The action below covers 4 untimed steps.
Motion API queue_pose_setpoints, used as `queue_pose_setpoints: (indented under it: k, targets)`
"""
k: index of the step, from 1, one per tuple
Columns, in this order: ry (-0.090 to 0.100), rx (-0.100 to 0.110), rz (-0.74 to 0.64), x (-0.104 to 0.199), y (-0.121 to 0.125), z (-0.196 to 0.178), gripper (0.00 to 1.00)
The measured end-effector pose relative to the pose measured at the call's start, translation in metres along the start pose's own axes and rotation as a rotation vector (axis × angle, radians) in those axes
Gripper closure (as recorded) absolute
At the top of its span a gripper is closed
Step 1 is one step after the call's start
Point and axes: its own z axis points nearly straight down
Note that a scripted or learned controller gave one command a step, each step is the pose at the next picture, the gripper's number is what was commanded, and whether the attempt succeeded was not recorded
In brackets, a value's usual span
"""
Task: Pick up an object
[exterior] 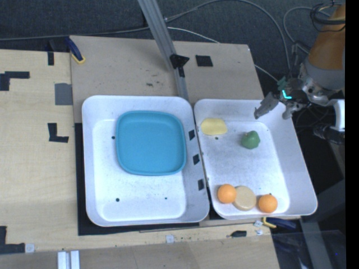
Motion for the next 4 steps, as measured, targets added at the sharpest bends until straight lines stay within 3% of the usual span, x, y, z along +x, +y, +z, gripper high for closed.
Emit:
queue_pose_setpoints:
  k: [1,3,4]
  targets:
    - [0.0,0.0,0.0,0.0,0.0,0.0,0.0]
    - [0.001,0.005,0.0,0.009,0.008,0.113,0.0]
    - [0.0,0.001,0.0,0.01,0.007,0.149,0.0]
